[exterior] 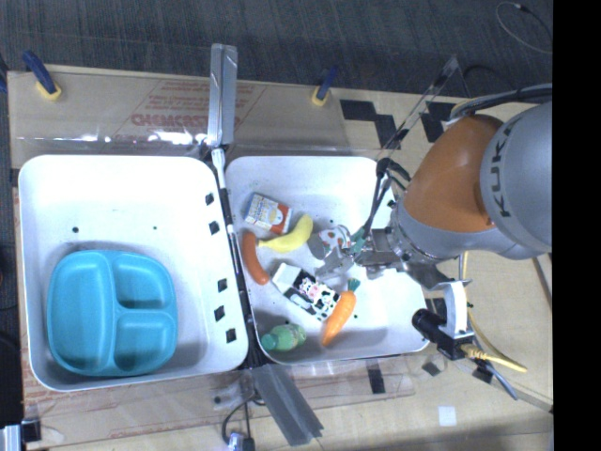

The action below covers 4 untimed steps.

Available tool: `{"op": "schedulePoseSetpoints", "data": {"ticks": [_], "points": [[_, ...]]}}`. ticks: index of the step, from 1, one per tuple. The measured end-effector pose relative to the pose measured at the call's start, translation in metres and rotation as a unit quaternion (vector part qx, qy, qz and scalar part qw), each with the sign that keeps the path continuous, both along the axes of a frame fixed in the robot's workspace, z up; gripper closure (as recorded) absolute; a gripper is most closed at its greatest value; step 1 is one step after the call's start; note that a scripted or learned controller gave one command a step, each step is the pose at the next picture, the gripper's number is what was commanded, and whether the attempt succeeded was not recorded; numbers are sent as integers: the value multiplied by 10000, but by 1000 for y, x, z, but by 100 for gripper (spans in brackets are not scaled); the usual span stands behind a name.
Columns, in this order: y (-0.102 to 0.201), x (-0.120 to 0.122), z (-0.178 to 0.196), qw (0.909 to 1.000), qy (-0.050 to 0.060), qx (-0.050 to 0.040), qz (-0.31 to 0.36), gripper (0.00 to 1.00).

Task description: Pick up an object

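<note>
Camera view looks down at a slant on a wooden table [113,101] carrying two shallow white bins side by side. Left bin [56,181] holds a light blue divided tray [111,313] with three compartments, lying toward the near left corner. Right bin [282,172] holds a cluster of small toys: a small carton with an orange and white label [266,213] near the far left part, a yellow banana [291,238] just beside it, a red-orange sausage [254,257] along the left wall, a white box with black and red print [307,289] in the middle, an orange carrot [339,315] tilted next to that box, and a green leafy toy [283,338] by the near wall. Reaching in from the right, the grey arm with its orange band [455,181] bends down over the right bin, and its hand [344,248] sits low in the middle of the bin, just right of the banana and above the printed box and carrot. Nothing can be seen clamped in the hand, and at this angle I cannot tell how far it is spread, since the metal parts blur into the bin floor. Two blue clamps [39,73] grip the far edge of the table, and black tape marks lie on it behind the right bin.
</note>
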State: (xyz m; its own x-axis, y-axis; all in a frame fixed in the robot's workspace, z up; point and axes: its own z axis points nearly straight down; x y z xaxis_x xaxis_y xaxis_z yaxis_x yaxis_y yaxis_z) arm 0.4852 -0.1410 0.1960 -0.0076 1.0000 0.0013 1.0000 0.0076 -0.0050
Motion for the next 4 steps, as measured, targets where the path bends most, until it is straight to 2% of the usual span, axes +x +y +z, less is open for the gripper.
{"op": "schedulePoseSetpoints", "data": {"ticks": [1, 2, 3, 4], "points": [[-18, -9, -105, 9885, -7, 9, 1512, 0], [-21, 73, -104, 9883, -23, 0, 1528, 0], [-21, 73, -94, 9879, -11, 1, 1548, 100], [-21, 74, -94, 9879, -17, -1, 1550, 0]]}}
